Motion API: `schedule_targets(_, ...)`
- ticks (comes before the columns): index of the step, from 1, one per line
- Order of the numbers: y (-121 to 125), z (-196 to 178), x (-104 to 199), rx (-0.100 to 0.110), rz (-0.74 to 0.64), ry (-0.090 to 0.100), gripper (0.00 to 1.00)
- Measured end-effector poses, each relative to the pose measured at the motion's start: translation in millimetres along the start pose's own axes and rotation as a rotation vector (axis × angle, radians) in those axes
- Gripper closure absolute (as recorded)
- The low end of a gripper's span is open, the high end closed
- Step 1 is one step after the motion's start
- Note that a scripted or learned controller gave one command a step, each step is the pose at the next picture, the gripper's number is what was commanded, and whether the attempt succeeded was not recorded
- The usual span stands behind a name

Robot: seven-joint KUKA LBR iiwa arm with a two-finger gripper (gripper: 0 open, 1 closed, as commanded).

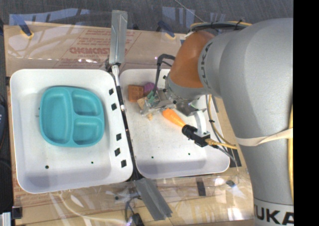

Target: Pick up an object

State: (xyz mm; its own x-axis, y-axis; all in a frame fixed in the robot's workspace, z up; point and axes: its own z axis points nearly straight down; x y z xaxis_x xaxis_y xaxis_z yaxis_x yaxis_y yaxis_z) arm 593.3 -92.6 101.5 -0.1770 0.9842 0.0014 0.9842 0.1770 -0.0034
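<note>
We see a teal plate in the left bin, carrot, brown block and purple piece in the right bin, end effector state we cannot tell

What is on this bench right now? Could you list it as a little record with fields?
left bin: holds a teal divided plate
right bin: holds an orange carrot-like piece, a brown block and a purple piece, all near its far end
arm: reaches over the right bin
gripper: low among the small items; grasp cannot be told

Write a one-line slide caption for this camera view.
Arm's hand low in right bin beside orange carrot and brown block; teal tray in left bin.
</note>
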Motion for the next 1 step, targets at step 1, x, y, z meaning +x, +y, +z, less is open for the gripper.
schedule_targets(1, 54.4, -134.1, 13.6, -0.014, 0.022, -0.004, 1.00)
